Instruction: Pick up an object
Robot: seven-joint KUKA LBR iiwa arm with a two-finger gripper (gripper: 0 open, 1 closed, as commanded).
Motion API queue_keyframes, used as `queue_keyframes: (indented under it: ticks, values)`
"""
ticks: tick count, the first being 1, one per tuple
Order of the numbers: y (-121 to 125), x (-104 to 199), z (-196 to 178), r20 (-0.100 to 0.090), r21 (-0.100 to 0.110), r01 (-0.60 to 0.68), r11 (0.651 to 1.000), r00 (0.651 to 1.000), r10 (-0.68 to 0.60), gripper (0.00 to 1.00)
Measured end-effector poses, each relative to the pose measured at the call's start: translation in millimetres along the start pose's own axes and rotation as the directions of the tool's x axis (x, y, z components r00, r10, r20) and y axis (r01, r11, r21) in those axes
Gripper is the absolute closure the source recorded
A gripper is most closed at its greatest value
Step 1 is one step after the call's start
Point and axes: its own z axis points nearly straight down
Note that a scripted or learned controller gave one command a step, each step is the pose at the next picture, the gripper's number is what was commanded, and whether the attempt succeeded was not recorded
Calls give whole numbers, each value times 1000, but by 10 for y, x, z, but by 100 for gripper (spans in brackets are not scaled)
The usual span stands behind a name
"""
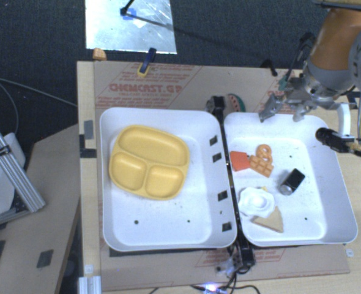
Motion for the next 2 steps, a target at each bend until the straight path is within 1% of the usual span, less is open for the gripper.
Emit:
queue_keyframes:
  ticks: [1, 2]
  values:
    - [-656, -22, 571, -2, 9, -3, 1000, 1000, 4, 0]
    - [-310, 343, -147, 0, -5, 4, 1000, 1000, -4, 0]
